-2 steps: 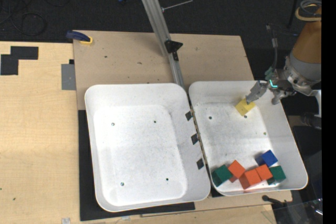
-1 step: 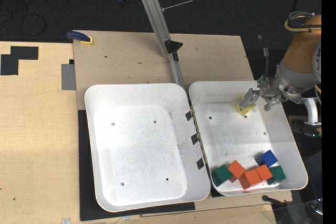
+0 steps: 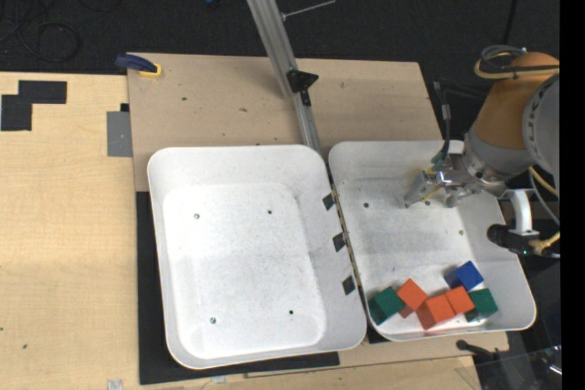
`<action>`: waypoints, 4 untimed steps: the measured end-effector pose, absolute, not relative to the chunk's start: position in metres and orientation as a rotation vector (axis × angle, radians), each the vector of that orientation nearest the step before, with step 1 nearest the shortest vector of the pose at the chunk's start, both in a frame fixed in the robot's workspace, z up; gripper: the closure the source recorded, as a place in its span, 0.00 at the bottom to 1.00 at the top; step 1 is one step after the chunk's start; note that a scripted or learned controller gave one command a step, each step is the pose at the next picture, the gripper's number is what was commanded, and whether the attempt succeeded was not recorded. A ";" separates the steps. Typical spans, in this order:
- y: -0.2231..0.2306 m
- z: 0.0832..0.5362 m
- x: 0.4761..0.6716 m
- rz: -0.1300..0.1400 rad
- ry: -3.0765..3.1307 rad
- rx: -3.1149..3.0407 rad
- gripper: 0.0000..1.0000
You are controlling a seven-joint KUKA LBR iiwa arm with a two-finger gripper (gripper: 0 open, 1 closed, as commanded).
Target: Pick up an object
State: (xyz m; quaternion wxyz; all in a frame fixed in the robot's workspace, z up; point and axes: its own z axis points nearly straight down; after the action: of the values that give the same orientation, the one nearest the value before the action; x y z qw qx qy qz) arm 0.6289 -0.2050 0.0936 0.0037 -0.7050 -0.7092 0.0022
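The metal gripper (image 3: 428, 190) hangs over the right bin's (image 3: 393, 164) smooth white floor; whether it grasps anything cannot be told. Matte blocks (image 3: 437, 300) crowd its near edge.

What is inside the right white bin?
Inside the right bin, coloured blocks are heaped at its near edge: green, orange, blue. The gripper hovers farther back. Anything under the blocks is covered.

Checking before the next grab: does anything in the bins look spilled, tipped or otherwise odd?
Nothing looks spilled or damaged. The blocks are bunched in the near corner of the right bin, a couple tilted against each other, all inside the rim. The tool sits over the bin's far part, away from them.
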 end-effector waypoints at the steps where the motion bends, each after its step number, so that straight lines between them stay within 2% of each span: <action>1: -0.205 0.107 0.630 0.005 -2.229 -2.209 1.00; 2: -0.205 0.169 0.625 -0.003 -2.228 -2.221 1.00; 3: -0.202 0.226 0.635 -0.004 -2.228 -2.222 1.00; 4: -0.203 0.239 0.636 -0.001 -2.227 -2.217 1.00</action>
State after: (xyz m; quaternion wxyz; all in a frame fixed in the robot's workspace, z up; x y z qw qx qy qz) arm 0.6355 -0.2025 0.2385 -0.0004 -0.7055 -0.7087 -0.0003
